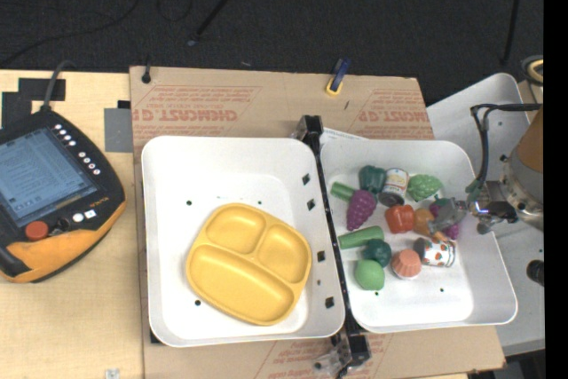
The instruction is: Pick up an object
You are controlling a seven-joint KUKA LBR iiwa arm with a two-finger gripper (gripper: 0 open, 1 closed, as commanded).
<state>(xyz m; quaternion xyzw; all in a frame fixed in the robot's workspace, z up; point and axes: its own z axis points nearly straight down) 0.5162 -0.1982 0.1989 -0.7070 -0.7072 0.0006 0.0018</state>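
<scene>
The right white bin holds several toy foods. Among them are purple grapes, a red tomato, a small can, a light green vegetable, a green cucumber, a green apple, a pink cupcake and a white and red can. My gripper reaches in over the bin's right rim, low beside the orange and purple pieces near the tomato. Its tips are blurred against the toys, and I see nothing lifted.
The left white bin holds a yellow divided plate. A black divider runs between the bins. A teach pendant lies on the bench at the far left. Cables hang by the arm at the right.
</scene>
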